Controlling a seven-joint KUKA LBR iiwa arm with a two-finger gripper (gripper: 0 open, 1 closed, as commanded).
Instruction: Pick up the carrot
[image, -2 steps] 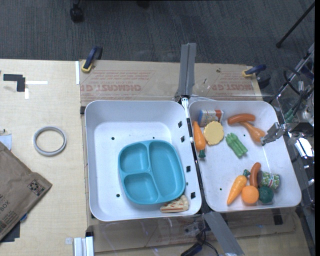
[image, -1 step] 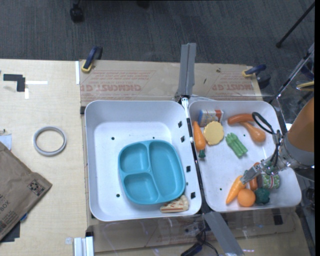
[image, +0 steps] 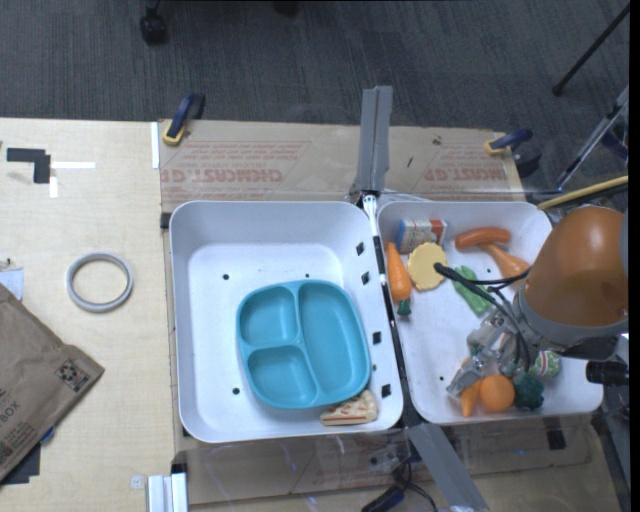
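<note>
The carrot (image: 398, 274) is orange with a small green stub at its near end. It lies along the left wall of the right bin (image: 432, 398), pointing away from me. My gripper (image: 478, 366) hangs low over the near right part of that bin, well to the right of the carrot and apart from it. It is right beside an orange ball (image: 496, 392) and a small orange piece (image: 468, 402). The arm's orange band (image: 585, 265) covers the bin's right side.
The right bin also holds a yellow disc (image: 427, 266), a green pod (image: 470, 293), a sausage (image: 482, 238), a can (image: 420, 232), another orange stick (image: 508, 262) and broccoli (image: 530, 396). The left bin (image: 200, 300) holds a blue divided plate (image: 303, 343) and a bread slice (image: 350, 410).
</note>
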